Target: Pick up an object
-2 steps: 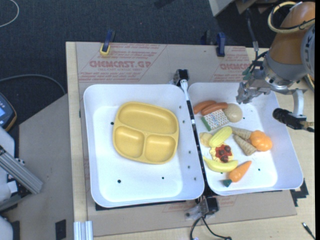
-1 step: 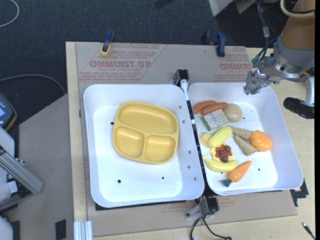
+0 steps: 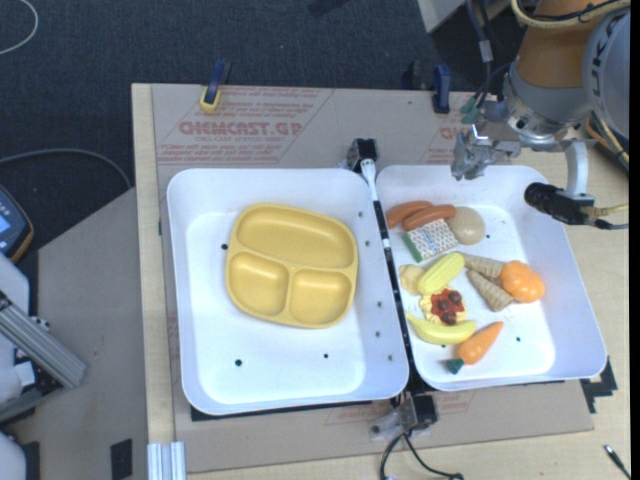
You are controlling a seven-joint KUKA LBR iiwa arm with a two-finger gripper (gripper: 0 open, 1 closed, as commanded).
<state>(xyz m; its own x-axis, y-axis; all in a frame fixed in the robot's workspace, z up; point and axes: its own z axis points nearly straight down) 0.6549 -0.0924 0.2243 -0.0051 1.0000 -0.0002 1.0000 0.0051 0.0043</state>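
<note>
- The left white bin holds a yellow divided tray, lying flat near its middle.
- The right white bin holds a cluster of toy food, all well below and left of the gripper.
- The arm reaches in from the upper right; its gripper hangs over the right bin's far rim, with nothing between its fingers; whether they are spread or closed cannot be told.
- The banana lies at the cluster's near side, touching the carrot.
- The two sausages lie nearest the gripper, just below it and to the left.
- The corn cob sits mid-cluster; the orange rests at the right.
</note>
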